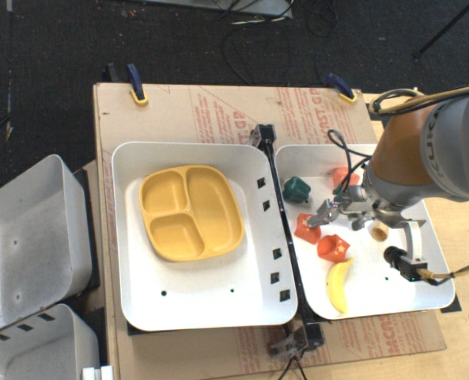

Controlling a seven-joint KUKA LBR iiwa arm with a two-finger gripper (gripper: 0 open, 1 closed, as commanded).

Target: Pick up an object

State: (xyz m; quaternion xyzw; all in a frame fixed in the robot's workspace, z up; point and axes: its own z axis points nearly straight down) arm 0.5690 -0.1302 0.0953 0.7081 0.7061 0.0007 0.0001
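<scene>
Nothing is being held yet: the gripper [329, 214], fingers spread, is being positioned just above the red piece [307, 228], mid-right of the frame, in the right bin [440, 291].

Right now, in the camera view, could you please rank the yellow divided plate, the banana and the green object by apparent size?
1. Yellow divided plate, by far the largest.
2. Banana.
3. Green object, somewhat smaller than the banana.

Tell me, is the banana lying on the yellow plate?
No, the banana lies in the right bin, near its front edge, while the yellow plate sits in the left bin.
</scene>
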